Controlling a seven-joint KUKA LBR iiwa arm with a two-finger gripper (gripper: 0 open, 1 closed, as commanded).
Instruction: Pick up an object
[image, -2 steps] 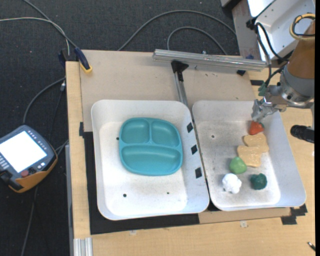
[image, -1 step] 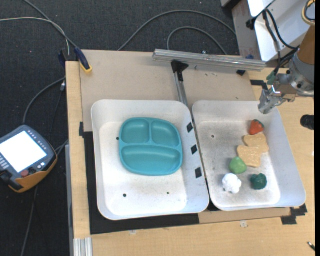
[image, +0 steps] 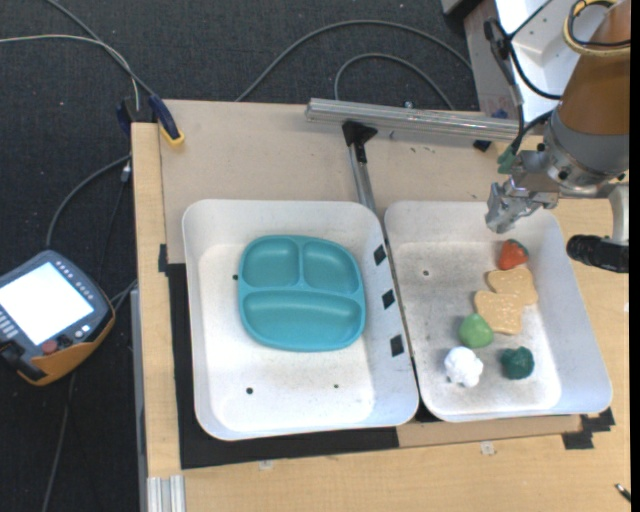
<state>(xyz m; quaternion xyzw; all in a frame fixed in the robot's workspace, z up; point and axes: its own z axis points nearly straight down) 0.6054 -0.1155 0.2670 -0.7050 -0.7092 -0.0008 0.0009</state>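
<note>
I see the gripper (image: 503, 216) hanging over the right bin (image: 440, 300), near its back edge, just above a small red-orange object (image: 512, 254). That object is roundish w/ no clear long axis. Can't tell gripper state or contact. Nearby, toward the bin's front: tan bread-shaped pieces (image: 507, 298), green ball (image: 476, 330), white lump (image: 463, 366), dark green lump (image: 517, 362). Left bin (image: 215, 400) holds a teal divided tray (image: 300, 293).

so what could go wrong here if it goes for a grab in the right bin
The gripper hangs just above the red object, which sits close to the bin's far wall, so a finger may strike the rim. The tan pieces, green ball, white object and dark green object crowd together; a grab may nudge neighbours or catch two.
</note>
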